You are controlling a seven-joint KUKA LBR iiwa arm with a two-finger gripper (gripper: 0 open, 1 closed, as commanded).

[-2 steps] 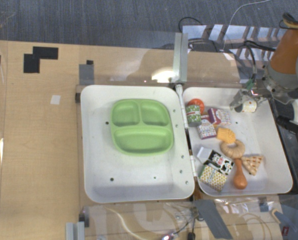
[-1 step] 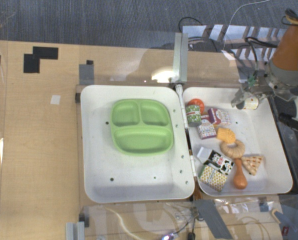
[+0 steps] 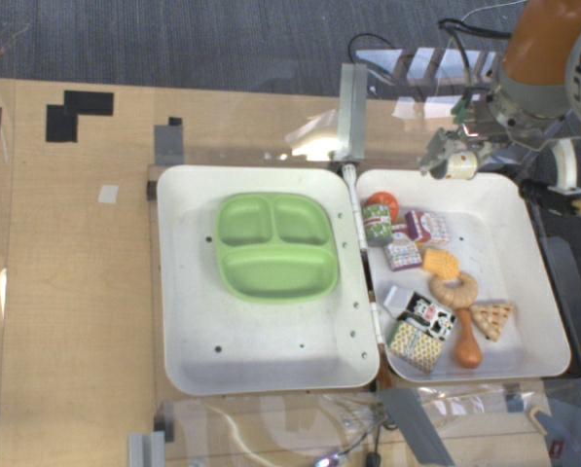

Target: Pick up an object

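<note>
Hovering over the back edge of the right-hand shallow white bin (image 3: 538, 251), the claw (image 3: 453, 160) was seen at the end of the grey arm with the orange band (image 3: 553, 22). Something small and pale with a yellowish patch was seen right at the claw, but whether it was pinched or just part of the tool couldn't be told, tbh, and the same went for how the claw was set.

The loose stuff was all piled in that right bin. A red tomato-like ball (image 3: 382, 203) was tucked at the back left corner, with a small green-labelled can (image 3: 377, 224) just in front of it. A purple packet (image 3: 425, 227) and a small pink-and-white box (image 3: 403, 254) were sat next to those. An orange cracker square (image 3: 441, 262) was touching a glazed ring doughnut (image 3: 453, 289), and a brown wooden-looking club shape (image 3: 466, 341) was laid under the doughnut. A pizza-slice wedge (image 3: 492, 318) was beside it, near the right wall. Two patterned little cartons (image 3: 421, 331) were parked toward the front left.

In the left-hand white bin (image 3: 188, 358), a light green divided plastic plate (image 3: 275, 245) was laid flat near the middle. Both bins were resting on the light wooden desk (image 3: 66, 280).
</note>
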